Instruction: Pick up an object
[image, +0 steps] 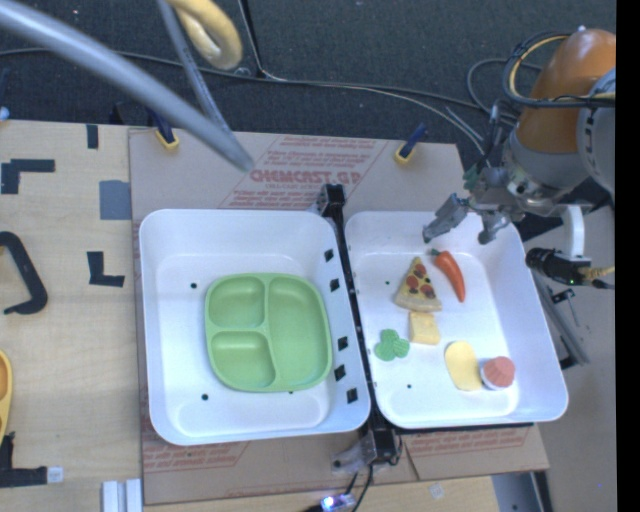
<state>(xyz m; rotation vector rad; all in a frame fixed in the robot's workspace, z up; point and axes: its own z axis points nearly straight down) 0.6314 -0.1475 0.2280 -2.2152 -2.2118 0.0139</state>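
My gripper (466, 226) hangs open over the far edge of the right bin (530, 330), with nothing between its fingers. Just below it lie a red chili pepper (451, 273) and a pizza slice (418, 284). Further toward the front of that bin are a yellow cheese block (425, 327), a green broccoli piece (391, 347), a yellow oval piece (461, 364) and a pink-and-red round piece (498, 373).
A green divided plate (268, 331) lies in the left bin (170, 300). A black divider (343, 290) runs between the bins. The arm's orange band (565, 85) rises at the upper right, with cables behind it.
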